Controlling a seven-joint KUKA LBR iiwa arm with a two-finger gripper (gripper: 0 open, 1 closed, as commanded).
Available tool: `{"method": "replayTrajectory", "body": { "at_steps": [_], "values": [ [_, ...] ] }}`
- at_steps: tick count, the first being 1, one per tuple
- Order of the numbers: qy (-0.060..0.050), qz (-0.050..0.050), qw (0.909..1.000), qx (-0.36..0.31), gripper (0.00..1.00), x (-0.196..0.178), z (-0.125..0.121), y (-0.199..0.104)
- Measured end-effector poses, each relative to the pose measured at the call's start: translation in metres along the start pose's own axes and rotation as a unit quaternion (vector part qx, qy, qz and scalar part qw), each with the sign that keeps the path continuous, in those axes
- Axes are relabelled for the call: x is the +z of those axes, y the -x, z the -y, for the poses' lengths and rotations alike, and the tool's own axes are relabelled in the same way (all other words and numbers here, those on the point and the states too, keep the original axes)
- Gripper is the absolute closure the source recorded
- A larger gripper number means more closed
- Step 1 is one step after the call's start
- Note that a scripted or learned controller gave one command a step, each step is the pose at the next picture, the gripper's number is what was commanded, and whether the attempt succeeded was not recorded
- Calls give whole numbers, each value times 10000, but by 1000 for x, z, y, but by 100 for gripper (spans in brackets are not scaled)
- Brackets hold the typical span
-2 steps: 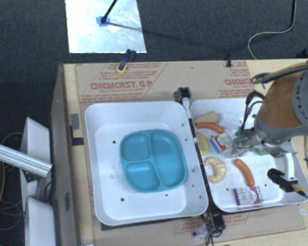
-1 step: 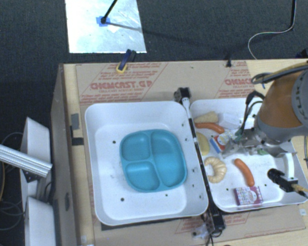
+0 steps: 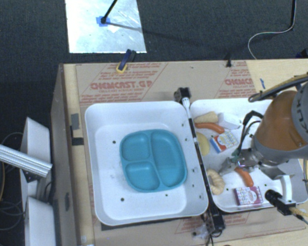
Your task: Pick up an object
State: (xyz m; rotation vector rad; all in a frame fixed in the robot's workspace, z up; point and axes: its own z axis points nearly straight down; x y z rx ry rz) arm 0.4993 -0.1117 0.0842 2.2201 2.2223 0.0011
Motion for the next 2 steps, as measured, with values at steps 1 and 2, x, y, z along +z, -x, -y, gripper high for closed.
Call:
{"method": "replayTrajectory", "body": {
  "at_steps": [1, 2],
  "values": [
    [21, -2, 10000, -6, 100, -11, -1, 0],
    [14, -1, 10000, -14, 100, -110, -34, -54]
  ]
}}
